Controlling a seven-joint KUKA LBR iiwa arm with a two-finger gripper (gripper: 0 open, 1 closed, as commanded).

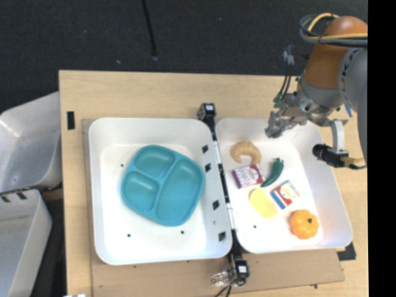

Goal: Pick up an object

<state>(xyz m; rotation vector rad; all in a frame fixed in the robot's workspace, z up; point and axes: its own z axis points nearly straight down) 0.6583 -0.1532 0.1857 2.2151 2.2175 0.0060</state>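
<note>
The table is pale, matte wood, and it carries two shallow bins of smooth white plastic with rounded corners, joined along a dark clipped seam. The left bin holds one thing: a glossy teal plate, roundish and moulded into three compartments.

The right bin holds the small objects, clustered about its middle. At 12 o'clock of the cluster lies a tan, curved croissant. Just below it sits a small purple-and-white packet, and beside that, toward 3 o'clock, a slim dark green pepper lies on a slant. A soft-edged yellow block lies at 6 o'clock of the packet, nearly touching a flat white carton printed in red and blue. A ribbed orange pumpkin sits at 5 o'clock, apart from the others.

The grey metal pincer hangs over the right bin's 12 o'clock edge, near the croissant at its 2 o'clock; whether its jaws are apart or together I cannot tell, and nothing shows between them.
</note>
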